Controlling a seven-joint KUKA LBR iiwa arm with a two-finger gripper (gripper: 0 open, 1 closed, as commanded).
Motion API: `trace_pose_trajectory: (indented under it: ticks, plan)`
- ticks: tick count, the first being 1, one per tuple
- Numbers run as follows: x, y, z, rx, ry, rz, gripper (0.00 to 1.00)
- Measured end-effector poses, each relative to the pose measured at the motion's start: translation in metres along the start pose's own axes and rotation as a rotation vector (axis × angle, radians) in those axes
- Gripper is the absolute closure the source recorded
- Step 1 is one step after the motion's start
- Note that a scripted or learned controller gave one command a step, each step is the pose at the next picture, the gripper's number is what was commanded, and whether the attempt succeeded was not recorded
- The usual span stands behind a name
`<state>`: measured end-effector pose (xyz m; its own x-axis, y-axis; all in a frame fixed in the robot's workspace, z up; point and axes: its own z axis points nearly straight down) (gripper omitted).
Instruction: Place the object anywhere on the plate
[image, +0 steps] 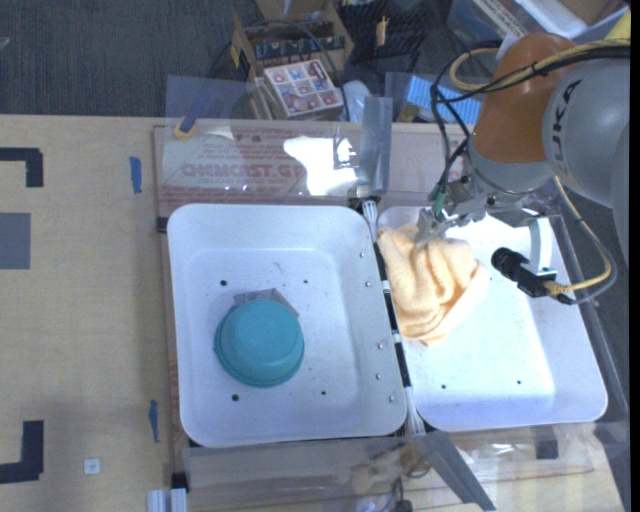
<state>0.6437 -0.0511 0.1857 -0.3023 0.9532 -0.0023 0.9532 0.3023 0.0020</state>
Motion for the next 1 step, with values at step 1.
trace_pose_trajectory:
  ticks: [1]
  plan:
    - [0.0600, -0.0728, -0.0419, 0.003, 0.003, -0.055, 1.00]
